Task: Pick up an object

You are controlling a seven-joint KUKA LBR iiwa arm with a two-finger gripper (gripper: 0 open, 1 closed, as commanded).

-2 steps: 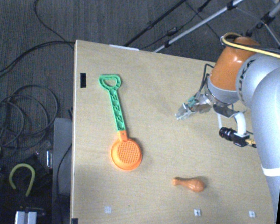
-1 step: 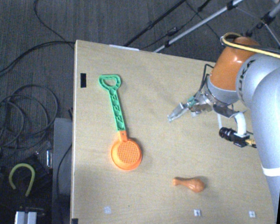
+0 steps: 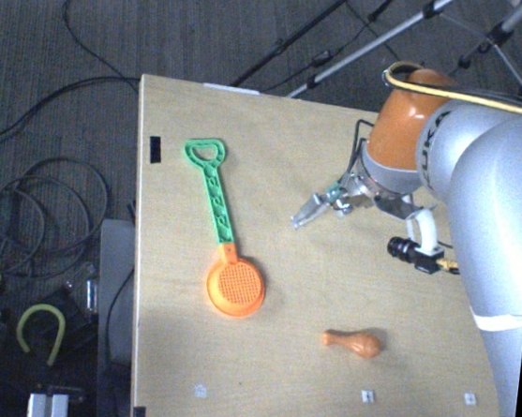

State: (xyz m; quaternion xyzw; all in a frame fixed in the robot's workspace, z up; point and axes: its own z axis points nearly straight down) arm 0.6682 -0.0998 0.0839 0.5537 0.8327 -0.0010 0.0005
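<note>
Bench top is a bare tan wood panel, tilted in the frame, with a few small black and white marker tabs near its edges. Dark carpet around it, cables and a yellow-green loop on the floor at left, tripod legs across the top.

Arm comes in from the right, big grey link filling the right side, orange band just above the wrist. A black-tipped white fitting sticks out beside the wrist.

Gripper points down-left over the middle of the panel. Fingers look drawn together at the tips, nothing between them (small and a bit blurred, so only fairly sure). It sits well apart from both objects.

Strainer spoon: green perforated handle running from a loop at upper left down to an orange mesh head at centre-left. Lies flat on the panel, left of the gripper.

Orange drumstick-shaped toy: lies flat near the lower middle, fat end to the right, below the gripper and right of the spoon's head. Not touching anything.
</note>
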